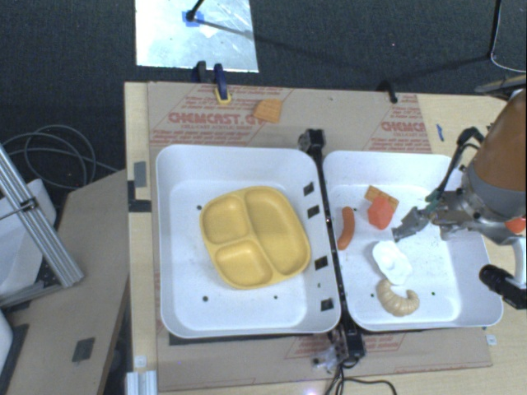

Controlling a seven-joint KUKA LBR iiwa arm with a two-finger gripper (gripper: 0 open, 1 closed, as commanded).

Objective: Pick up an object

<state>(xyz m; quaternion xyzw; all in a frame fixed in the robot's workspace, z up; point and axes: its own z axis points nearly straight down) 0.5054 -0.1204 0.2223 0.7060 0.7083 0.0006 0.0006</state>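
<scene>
Start with the biggest thing near the gripper [409, 226]: the right bin [436, 313], over which it hangs, and whose dividing wall lies well to its left. Beyond that wall the left bin [177, 245] carries a yellow divided plate [255, 237], too far off to matter. You cannot tell from this angle whether the fingers are parted or together, so treat nothing as held.

Four candidates crowd the tips. The white lump [392, 262] lies just below and left of them, and the curled tan piece [398, 299] further below. The orange-red block [381, 209] sits just to the upper left, with the red sausage [346, 227] further left.

Your risk, as I judge it, is the crowding: a descent slightly off could straddle two items, nudge the block aside, or close on the smooth white lump and squeeze it out.
</scene>
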